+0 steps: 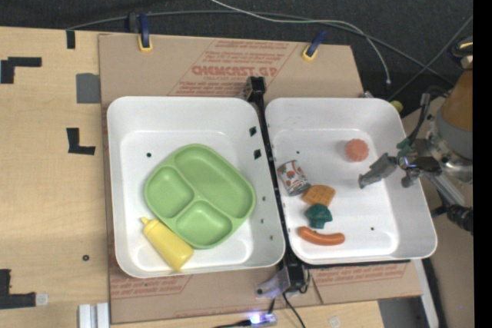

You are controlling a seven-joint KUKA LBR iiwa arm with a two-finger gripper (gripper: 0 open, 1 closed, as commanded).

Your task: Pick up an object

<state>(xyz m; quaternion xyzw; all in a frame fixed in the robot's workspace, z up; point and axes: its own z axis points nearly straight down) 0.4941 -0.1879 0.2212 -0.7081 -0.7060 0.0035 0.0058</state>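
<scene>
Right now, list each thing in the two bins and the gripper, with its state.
green plate: flat in left bin, upright
yellow bottle: lying on its side beside plate
can: tipped on its side, right bin
pink ball: resting loose
hot dog: lying flat
gripper: over right bin, holding nothing
</scene>
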